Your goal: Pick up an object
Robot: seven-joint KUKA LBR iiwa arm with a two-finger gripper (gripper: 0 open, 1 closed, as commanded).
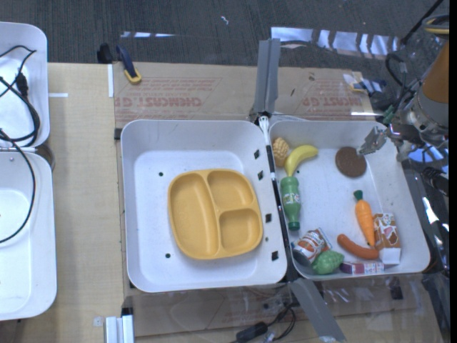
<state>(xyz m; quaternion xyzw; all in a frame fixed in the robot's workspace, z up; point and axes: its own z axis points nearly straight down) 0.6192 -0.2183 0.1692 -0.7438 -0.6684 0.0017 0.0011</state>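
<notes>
The robot's hand [374, 140] hangs at the upper right corner of the right bin [414, 199], just right of a round brown cookie [350, 161]. Whether it is open or closed cannot be told from this angle, and nothing is visibly held in it. The grey arm [428, 98] with its orange band reaches in from the right edge, tilted down toward the bin's back wall, with dark cables around it. The right bin holds the objects to pick from: a banana [300, 156] beside a small corn cob [280, 148] at the back left, a green bottle [290, 201] along the left wall, a carrot [365, 219], a sausage [357, 247], a small orange-and-white carton [386, 231], a tin can [310, 246] and a green leafy vegetable [328, 262] near the front. The left bin [143, 213] holds a yellow divided plate [214, 213]. Both bins sit on a pale wooden counter [78, 156] lined with brown cardboard [186, 91]. Behind it is dark carpeted floor [178, 6]. White equipment with black cables [18, 106] sits at the far left.
</notes>
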